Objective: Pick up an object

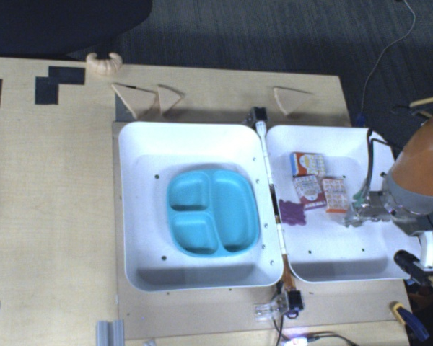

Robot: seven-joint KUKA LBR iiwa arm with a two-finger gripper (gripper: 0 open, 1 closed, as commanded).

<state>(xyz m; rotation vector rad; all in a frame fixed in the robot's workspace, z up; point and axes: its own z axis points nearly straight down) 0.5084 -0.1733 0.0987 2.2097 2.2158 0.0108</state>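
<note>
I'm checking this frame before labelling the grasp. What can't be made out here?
- Gripper, camera view: small and blurred, so open or shut is unclear.
- Arm: cut off by the right edge.
- Printed packets in the right bin: labels too small to read.
- Purple item: shape too blurred to identify.

brightness: pretty even, white bins nearly blown out
shadows: soft, along the bins' 6 o'clock walls
sharpness: kinda soft, low-res, grainy floor

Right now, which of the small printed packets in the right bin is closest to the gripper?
The rightmost packet, the one with the orange-red edge. It lies just left of the gripper, while the middle packet and the top packet sit farther left and up.
</note>
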